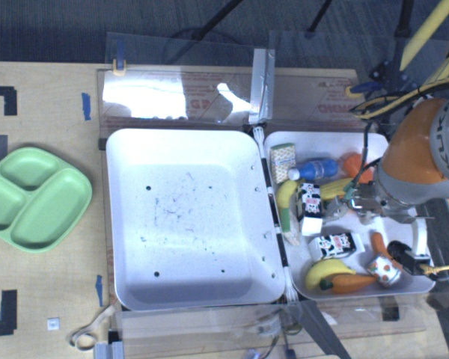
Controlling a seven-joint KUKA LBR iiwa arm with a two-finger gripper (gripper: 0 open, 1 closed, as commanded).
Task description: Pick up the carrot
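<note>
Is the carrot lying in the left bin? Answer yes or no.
No: the carrot lies in the right bin, at its near edge beside a banana.

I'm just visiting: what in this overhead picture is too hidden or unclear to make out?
- Gripper: the arm's wrist covers it from above, so its fingers are unreadable.
- Carrot: its left end tucks under the banana.
- Right bin: the part beneath the arm is covered.
- Small cartons: print too small to read.
</note>
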